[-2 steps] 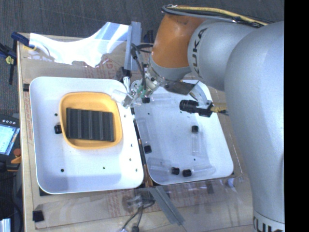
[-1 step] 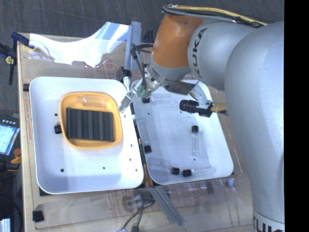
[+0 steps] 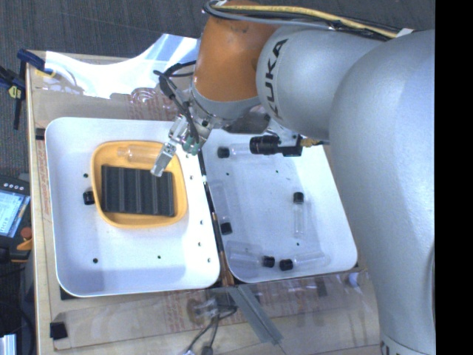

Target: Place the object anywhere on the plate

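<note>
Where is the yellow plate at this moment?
The yellow plate lies in the left bin in the camera view, in its upper middle part. The gripper is over the plate's upper right corner.

The big grey arm [image 3: 355, 124] covers the upper right corner of the right bin [image 3: 325, 220], and the right and lower edges of the picture cut the arm off. The tool [image 3: 168, 156] is small and a little blurred, so it is not clear how its fingers stand or if something is between them. Part of the yellow plate [image 3: 111, 157] lies under the tool tip. The small dark pieces [image 3: 276, 262] in the right bin are too small to name. The left picture edge cuts a device with a screen [image 3: 10, 209].
</note>
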Controlling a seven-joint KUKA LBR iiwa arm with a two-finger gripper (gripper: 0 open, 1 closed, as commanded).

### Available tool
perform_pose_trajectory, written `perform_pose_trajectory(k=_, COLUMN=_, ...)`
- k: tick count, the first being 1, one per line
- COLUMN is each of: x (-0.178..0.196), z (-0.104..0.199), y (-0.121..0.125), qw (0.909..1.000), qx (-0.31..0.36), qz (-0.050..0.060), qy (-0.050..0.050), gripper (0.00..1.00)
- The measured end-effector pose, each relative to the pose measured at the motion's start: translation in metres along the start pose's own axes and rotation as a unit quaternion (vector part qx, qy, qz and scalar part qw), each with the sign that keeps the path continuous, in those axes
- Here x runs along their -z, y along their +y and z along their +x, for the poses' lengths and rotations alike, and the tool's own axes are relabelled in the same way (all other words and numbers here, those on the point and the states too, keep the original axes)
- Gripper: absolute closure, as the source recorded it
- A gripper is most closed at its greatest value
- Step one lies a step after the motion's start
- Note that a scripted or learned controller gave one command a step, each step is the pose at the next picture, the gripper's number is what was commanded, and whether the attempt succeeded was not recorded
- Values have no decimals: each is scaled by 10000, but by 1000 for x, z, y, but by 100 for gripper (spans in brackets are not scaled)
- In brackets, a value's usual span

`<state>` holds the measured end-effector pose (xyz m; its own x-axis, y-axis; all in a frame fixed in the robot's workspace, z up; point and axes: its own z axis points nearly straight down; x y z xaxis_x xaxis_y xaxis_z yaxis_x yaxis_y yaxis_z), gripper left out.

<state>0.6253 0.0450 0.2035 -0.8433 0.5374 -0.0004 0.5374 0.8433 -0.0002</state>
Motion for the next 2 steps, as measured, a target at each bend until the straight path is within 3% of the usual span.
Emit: perform_pose_trajectory(k=2, x=0, z=0, y=0, qw=10000, qx=-5, qz=1, qy=-2, gripper=0)
